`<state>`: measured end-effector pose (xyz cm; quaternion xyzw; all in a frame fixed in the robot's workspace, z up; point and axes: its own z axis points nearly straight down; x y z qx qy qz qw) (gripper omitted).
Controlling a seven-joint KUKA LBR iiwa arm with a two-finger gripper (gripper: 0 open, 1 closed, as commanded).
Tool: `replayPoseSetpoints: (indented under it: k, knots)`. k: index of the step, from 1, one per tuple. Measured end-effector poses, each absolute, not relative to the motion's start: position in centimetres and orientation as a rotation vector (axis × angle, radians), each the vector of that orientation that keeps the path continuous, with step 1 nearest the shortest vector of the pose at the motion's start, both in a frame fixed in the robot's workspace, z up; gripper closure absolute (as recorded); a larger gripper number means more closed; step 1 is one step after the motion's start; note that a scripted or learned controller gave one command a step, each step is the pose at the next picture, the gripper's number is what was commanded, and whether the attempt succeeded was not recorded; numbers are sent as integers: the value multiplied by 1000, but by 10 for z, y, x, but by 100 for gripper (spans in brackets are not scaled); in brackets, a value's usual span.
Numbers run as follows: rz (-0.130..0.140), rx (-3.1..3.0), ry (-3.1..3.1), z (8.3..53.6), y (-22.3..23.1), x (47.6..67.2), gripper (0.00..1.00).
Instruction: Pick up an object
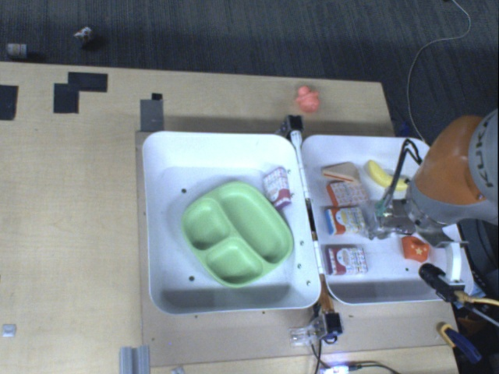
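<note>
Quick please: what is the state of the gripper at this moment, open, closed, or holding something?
Gripper: low in the right white bin, over the small printed packets; open or closed cannot be told, and nothing is seen held.

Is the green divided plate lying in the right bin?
No, the green divided plate lies in the left bin, beside a small red-and-white packet.
</note>
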<state>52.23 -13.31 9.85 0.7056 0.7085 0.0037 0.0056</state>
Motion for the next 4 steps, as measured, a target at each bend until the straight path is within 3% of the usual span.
replayPoseSetpoints:
  k: [1, 2, 3, 4]
  knots:
    - [11, 2209, 2218, 98, -133, 522, 0]
    - [11, 2209, 2213, 88, -101, 491, 0]
    - [9, 2212, 2219, 87, -87, 528, 0]
    - [15, 2207, 2217, 99, -87, 530, 100]
